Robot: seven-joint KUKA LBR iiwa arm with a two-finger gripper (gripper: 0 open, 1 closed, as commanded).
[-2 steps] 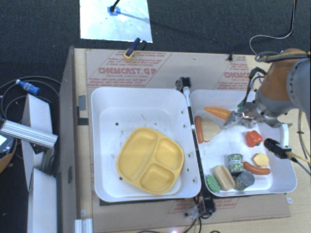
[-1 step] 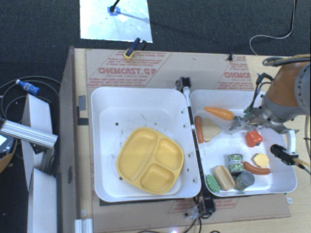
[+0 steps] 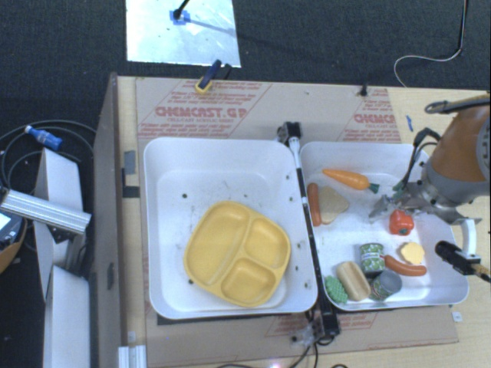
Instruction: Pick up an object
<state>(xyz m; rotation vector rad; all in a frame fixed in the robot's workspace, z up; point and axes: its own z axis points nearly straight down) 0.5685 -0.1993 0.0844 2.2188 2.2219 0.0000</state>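
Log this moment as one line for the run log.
arm: over right bin | gripper: beside red tomato, grasp unconfirmed | carrot: loose in bin | yellow tray: left bin

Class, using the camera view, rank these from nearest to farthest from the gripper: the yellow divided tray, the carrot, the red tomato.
Measured from the gripper:
1. Red tomato, right bin, just beside the gripper.
2. Carrot, right bin, toward its far left corner.
3. Yellow divided tray, over in the left bin.
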